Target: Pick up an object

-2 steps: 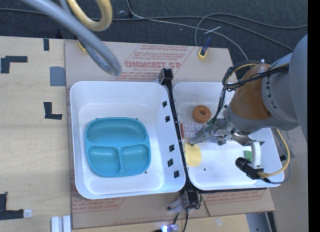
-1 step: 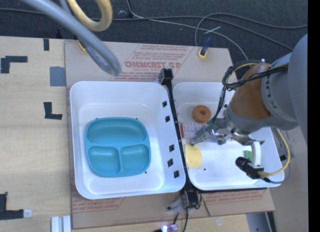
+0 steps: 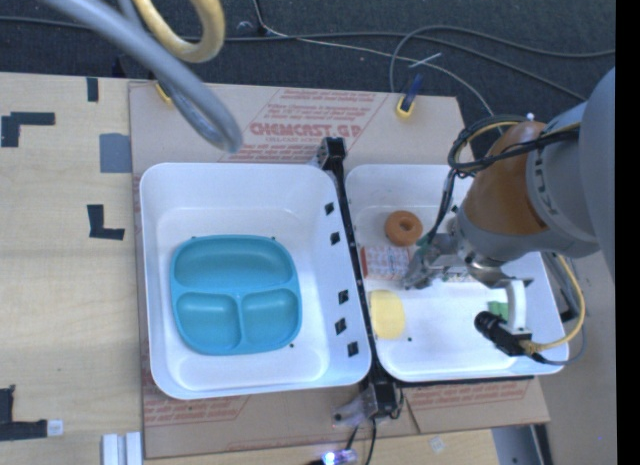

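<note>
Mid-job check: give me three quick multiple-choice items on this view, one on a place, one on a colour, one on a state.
1. Where is the blue divided tray?
A. left bin
B. right bin
C. on the cardboard

2. What colour is the ring-shaped object?
A. green
B. brown
C. white

3. How does the yellow object lie?
A. gripped by the arm
B. free on the right bin floor
C. on the tray

Answers: 1 A, it fills the left bin. 2 B, it reads brown on white. 3 B, the gripper sits apart from it.
</note>
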Robot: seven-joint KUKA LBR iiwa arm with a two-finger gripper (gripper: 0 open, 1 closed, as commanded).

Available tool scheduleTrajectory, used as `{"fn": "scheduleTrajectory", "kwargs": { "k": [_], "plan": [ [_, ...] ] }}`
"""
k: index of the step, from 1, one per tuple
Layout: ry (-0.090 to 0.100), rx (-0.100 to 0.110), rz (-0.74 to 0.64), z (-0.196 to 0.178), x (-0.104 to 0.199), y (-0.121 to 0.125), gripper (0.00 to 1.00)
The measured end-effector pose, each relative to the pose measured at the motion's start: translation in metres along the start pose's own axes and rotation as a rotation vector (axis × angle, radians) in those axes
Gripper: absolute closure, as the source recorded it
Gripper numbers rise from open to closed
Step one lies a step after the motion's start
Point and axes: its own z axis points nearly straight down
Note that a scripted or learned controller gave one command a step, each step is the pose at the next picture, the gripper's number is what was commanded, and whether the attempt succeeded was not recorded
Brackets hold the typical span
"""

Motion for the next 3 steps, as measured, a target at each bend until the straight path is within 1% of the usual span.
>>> {"fn": "scheduleTrajectory", "kwargs": {
  "k": [1, 2, 3],
  "plan": [
    [0.002, 0.002, 0.002, -0.049, -0.005, -0.008, 1.00],
    [0.002, 0.001, 0.000, -0.102, 0.005, -0.011, 1.00],
    [0.003, 0.003, 0.000, -0.113, 0.005, -0.010, 1.00]
  ]
}}
